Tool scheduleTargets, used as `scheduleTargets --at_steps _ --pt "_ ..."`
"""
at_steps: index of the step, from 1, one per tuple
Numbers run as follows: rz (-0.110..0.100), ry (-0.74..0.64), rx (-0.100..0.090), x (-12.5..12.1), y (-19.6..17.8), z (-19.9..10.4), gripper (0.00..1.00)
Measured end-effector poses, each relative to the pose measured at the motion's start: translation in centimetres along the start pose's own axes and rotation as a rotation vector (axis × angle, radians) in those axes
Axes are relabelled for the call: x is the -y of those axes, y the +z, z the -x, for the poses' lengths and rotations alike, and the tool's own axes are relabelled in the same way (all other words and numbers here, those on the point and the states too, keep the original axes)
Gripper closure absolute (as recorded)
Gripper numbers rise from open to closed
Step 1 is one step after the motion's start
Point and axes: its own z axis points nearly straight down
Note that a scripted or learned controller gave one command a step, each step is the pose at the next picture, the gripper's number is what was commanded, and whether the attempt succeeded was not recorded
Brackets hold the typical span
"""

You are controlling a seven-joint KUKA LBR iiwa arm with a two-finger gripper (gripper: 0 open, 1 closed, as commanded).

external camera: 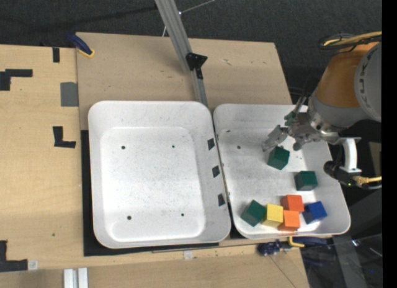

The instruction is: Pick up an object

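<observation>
1. The gripper [286, 142] sits over the right bin [239, 156], on the grey arm [347, 94] entering from the right side of the view.
2. Its fingers [273, 139] are spread apart; nothing sits between them.
3. A dark green cube [278, 157] lies on the bin floor directly below the fingertips, just beside or touching them; contact cannot be confirmed from this angle.
4. A second green cube [306, 180] rests a little beyond the first, below and right of the fingers.
5. A cluster lies well below the fingers at the bin's front edge: a green block [253, 212], yellow block [274, 213], two orange blocks [292, 211] and a blue block [315, 211].
6. The left bin [99, 156] lies well apart from the fingers.
7. Assessment: no object is grasped or lifted. The approach appears made; closing on the dark green cube and raising it remain to be done.
</observation>
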Motion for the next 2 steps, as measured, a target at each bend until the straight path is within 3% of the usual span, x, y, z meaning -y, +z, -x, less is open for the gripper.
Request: scheduleTargets --at_steps 1,2 --pt "0.02 0.001 0.007 -0.09 4.03 0.42 0.0" --pt "0.016 0.001 0.005 -0.06 4.93 0.37 0.0"
